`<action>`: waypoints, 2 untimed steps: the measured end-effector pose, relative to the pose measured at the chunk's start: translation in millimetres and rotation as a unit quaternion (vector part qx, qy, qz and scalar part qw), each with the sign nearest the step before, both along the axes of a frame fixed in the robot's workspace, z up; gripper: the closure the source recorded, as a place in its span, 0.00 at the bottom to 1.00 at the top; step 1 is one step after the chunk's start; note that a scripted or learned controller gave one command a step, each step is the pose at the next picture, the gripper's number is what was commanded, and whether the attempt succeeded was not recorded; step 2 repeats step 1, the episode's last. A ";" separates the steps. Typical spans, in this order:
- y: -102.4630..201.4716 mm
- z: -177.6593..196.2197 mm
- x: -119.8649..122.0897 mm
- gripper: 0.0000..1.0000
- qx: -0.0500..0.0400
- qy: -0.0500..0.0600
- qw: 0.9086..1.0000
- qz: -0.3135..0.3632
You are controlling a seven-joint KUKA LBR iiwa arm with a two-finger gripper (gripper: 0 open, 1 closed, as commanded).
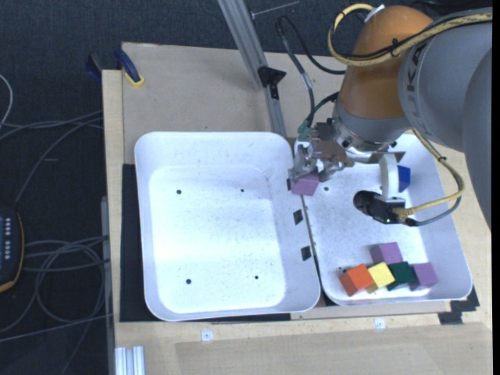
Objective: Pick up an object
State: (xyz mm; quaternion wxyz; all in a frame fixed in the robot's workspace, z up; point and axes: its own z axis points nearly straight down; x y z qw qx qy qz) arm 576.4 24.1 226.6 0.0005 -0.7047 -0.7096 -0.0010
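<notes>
A small purple block (305,185) hangs at the tips of my gripper (307,175), above the ridge where the two bins meet. The fingers are shut on it from either side. The grey arm with its orange band (383,61) comes in from the upper right. More blocks lie at the near end of the right bin (449,233): an orange one (358,278), a yellow one (381,275), a green one (401,273) and two purple ones (386,252) (424,273).
The left bin (156,209) has a bare white floor. A blue piece (403,176) lies in the right bin behind the arm's cable and black fitting (372,204). A slanted metal bar (250,45) crosses the back of the bench.
</notes>
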 end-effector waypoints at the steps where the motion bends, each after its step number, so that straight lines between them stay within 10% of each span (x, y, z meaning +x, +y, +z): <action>1: 58.4 -1.9 23.6 1.00 0.000 -0.001 1.000 0.000; 2: 58.4 -1.9 23.6 1.00 0.000 -0.001 1.000 0.000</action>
